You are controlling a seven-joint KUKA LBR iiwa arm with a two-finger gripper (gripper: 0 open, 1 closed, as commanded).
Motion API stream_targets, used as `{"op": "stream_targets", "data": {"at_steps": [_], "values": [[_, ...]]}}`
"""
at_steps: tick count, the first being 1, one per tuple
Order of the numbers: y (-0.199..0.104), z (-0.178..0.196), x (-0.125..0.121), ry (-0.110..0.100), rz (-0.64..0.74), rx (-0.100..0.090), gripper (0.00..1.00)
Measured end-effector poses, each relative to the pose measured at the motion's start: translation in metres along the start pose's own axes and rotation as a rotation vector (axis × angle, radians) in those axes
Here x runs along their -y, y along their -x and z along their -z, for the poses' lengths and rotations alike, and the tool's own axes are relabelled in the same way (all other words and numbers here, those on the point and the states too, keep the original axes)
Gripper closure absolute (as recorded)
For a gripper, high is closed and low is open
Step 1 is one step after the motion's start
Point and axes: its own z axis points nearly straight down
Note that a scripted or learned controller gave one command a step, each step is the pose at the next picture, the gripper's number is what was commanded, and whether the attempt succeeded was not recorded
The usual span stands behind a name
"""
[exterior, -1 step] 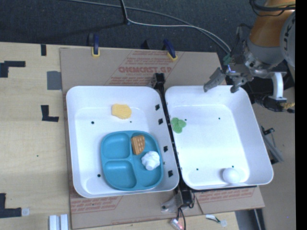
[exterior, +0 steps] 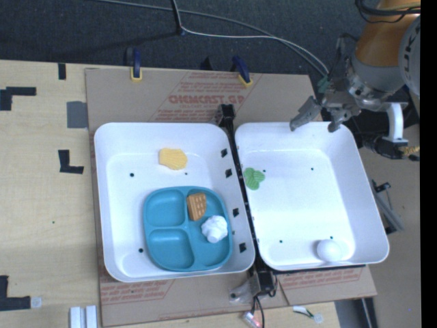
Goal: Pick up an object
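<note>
— What is there to pick, and where is it lying?

— I count several candidates. In the right bin [exterior: 355,183] I see a small green object [exterior: 254,178] close to the left wall, just beside the divider between the two bins, and a white ball [exterior: 330,249] near the front edge, toward the right corner. The two lie well apart.

— And the left bin?

— The left bin [exterior: 109,183] bears a blue compartment tray [exterior: 171,238] in its front half. A tan waffle-like piece [exterior: 196,206] sits in the tray's upper right compartment, and a crumpled white object [exterior: 215,229] lies just below it, on the tray's right side. A yellow lump [exterior: 173,158] rests on the bin floor behind the tray, apart from it.

— Where do you have the gripper?

— The gripper [exterior: 315,120] hangs over the back rim of the right bin, near its far corner, well apart from the green object and the ball. I see its two fingers [exterior: 301,117] spread wide, with nothing between them.

— Anything around the bins?

— Both stand on a cardboard sheet [exterior: 198,98] clamped at its far edge, and a cable [exterior: 205,29] runs across the dark floor behind.
</note>
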Motion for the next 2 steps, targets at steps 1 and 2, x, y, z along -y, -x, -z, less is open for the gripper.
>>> {"op": "stream_targets", "data": {"at_steps": [1,2], "values": [[-0.002,-0.059,0.009,-0.005,0.0,-0.001,0.0],[-0.003,-0.122,0.013,-0.005,0.0,-0.001,0.0]]}}
